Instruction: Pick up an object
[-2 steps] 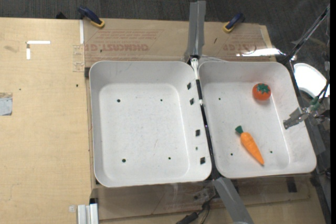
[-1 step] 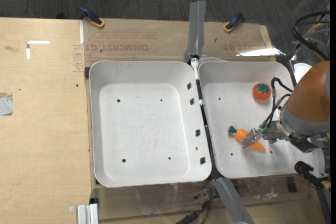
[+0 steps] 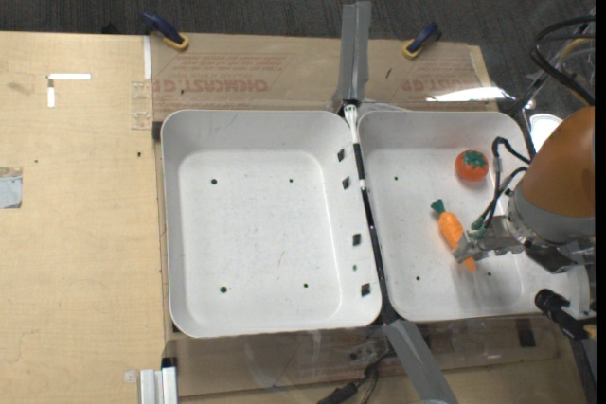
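A small orange toy carrot (image 3: 450,227) with a green top lies in the right bin (image 3: 407,279), slanting down to the right. My gripper (image 3: 471,251) is low in that bin, right at the carrot's lower end, its fingertips touching or nearly touching it. A red-orange toy tomato (image 3: 472,165) with a green stem sits farther back in the same bin, apart from the gripper. The arm's orange band and grey wrist (image 3: 559,194) come in from the right and hide the bin's right side.
The left bin (image 3: 189,203) stands beside the right one, joined by a grey divider strip (image 3: 355,61). Two clamps (image 3: 166,31) hold cardboard at the back. Black cables loop near the wrist at the right bin's far corner.
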{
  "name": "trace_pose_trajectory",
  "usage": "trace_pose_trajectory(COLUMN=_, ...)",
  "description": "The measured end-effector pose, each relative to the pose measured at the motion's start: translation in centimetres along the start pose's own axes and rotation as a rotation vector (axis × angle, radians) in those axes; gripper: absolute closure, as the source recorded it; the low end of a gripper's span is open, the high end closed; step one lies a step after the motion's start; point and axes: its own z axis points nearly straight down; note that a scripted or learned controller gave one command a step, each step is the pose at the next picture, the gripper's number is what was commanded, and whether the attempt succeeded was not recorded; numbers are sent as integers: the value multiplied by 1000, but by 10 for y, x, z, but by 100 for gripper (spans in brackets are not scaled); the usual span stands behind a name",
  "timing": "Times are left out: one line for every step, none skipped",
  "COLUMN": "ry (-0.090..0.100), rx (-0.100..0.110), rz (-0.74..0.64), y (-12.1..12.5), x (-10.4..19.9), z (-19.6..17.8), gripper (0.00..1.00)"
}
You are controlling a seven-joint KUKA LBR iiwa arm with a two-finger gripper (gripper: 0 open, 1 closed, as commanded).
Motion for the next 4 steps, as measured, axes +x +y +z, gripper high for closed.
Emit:
trace_pose_trajectory(ry=-2, rx=-3, rz=180, y=15, x=-9, z=-131, gripper=100)
trace_pose_trajectory(ry=-2, rx=-2, rz=196, y=-1, x=-11, z=-152, gripper=100)
trace_pose_trajectory(ry=-2, rx=-2, rz=196, y=-1, x=-11, z=-151, gripper=0)
trace_pose_trajectory(ry=0, rx=-1, rz=22, y=0, x=3, z=-22, gripper=0)
